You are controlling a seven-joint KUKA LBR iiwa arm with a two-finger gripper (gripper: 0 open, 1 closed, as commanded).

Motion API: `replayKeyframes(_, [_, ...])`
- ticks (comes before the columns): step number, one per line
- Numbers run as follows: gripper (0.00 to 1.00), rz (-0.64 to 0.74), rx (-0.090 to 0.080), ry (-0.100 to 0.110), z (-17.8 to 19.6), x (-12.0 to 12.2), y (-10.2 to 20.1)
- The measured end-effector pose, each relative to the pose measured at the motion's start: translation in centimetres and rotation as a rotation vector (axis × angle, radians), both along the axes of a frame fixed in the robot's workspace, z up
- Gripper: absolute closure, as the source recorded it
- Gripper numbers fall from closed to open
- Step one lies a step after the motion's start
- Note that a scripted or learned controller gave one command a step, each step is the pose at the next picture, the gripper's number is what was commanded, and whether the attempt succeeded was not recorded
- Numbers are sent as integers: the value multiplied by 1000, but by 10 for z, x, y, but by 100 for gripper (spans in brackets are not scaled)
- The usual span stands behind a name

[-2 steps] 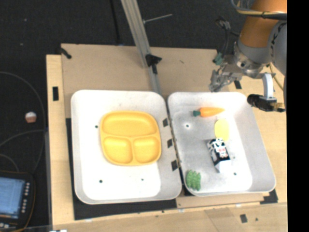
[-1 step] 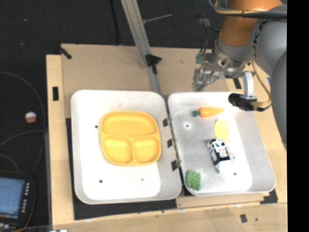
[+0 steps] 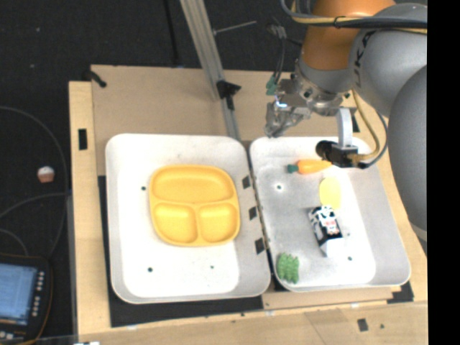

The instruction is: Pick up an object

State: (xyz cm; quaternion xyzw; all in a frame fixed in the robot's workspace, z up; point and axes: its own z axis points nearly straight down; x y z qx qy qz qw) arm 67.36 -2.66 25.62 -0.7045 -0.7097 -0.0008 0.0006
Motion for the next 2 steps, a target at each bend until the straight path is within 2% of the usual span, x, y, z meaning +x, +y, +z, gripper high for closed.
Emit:
replayKeyframes(1, [100,-1,-1,1,-10,-9,51])
replayKeyframes(2, [100,0,0,-2,-4,-3,103])
